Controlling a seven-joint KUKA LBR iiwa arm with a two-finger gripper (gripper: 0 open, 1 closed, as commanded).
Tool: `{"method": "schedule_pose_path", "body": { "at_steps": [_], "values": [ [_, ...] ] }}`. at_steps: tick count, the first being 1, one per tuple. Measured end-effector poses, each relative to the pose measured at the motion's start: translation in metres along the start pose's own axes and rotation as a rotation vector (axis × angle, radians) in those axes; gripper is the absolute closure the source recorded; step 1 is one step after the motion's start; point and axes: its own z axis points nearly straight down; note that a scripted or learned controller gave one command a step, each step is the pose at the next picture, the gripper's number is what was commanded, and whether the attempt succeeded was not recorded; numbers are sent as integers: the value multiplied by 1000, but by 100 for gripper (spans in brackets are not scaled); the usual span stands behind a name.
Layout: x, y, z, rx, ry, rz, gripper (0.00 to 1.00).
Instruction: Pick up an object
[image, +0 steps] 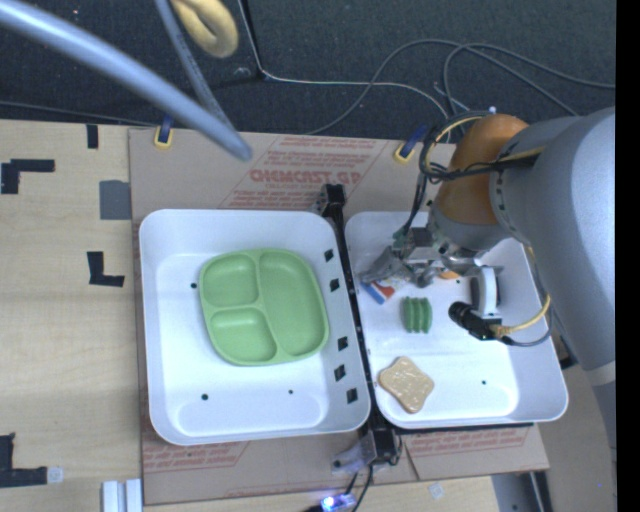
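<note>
While the gripper (385, 268) hangs low in the right bin (520, 385), whether its claw is apart or together cannot be told. A small green object (417, 315) lies just right of it, a tan cracker-like piece (405, 383) nearer the bin's front edge.

Around the green ridged piece (417, 315) in my right bin (520, 400), white floor lies bare toward the bin's near-right corner. A tan cracker (405, 384) sits near it toward the front; a red-and-blue item (379, 292) crowds its left, by the divider (345, 300).
</note>
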Motion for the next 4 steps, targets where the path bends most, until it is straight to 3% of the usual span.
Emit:
{"method": "schedule_pose_path", "body": {
  "at_steps": [1,2,4],
  "values": [
    [1,3,-15,-10,0,-1,100],
    [-6,3,-60,0,0,1,100],
    [-13,4,-148,-1,0,0,100]
  ]
}}
